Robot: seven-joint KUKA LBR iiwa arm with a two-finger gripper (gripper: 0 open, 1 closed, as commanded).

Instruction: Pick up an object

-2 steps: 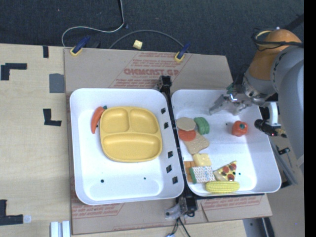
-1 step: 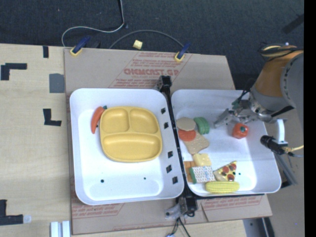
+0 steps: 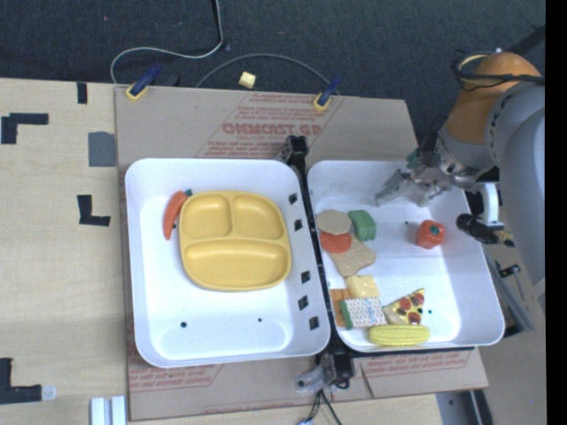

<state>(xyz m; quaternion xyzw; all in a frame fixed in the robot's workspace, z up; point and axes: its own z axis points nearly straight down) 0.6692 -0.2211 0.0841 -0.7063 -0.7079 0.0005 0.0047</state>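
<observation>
- Overhead, the hand (image 3: pixel 396 189) hovers in the right bin (image 3: pixel 469 304), fingers spread, gripping nothing
- Just beside it, apart, a red toy tomato (image 3: pixel 431 234) lies on the bin floor

Pale wood bench (image 3: pixel 53 264) w/ cardboard sheet (image 3: pixel 266 127), dark carpet (image 3: pixel 354 16) behind.

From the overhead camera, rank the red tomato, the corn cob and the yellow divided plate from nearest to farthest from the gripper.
Gripper sits at the far side of the right bin.
1. Red tomato: right bin, just below and right of the gripper in the view.
2. Corn cob: near edge of the right bin.
3. Yellow divided plate: left bin.
</observation>
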